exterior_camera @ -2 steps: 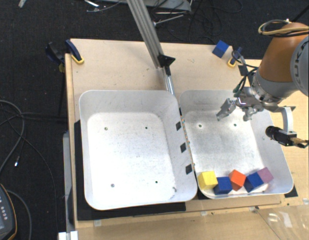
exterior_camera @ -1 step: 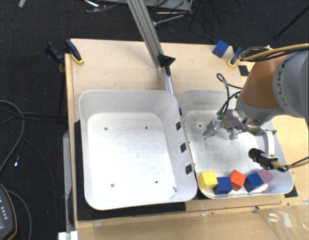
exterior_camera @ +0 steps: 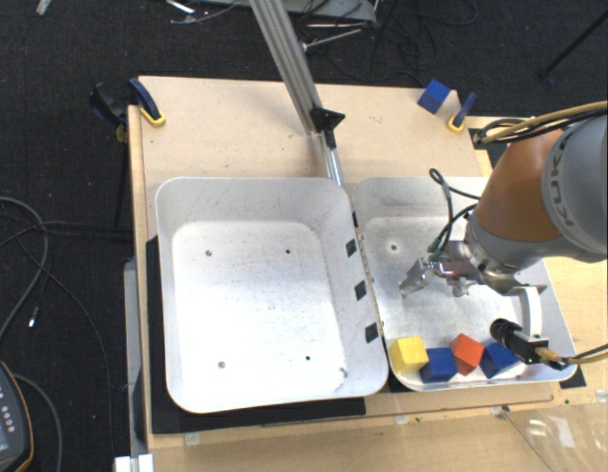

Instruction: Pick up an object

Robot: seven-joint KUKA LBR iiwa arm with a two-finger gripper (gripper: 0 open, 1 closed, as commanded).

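Along the front wall of the right bin (exterior_camera: 402, 214) lie several blocks: a yellow cube (exterior_camera: 408, 353), a blue block (exterior_camera: 440, 364), an orange block (exterior_camera: 467, 352) and another blue block (exterior_camera: 499, 360). My gripper (exterior_camera: 418, 280) hangs over the middle of the right bin, behind and a little left of the blocks, its metal fingers pointing left. Nothing shows between the fingers. The arm's orange band and grey wrist cover the bin's right side.
The left bin (exterior_camera: 247, 293) lies beside the right one. A blue cube (exterior_camera: 435, 95) sits on the bench at the back right, near a clamp. A slanted metal pole (exterior_camera: 289, 57) rises from between the bins' back edges.
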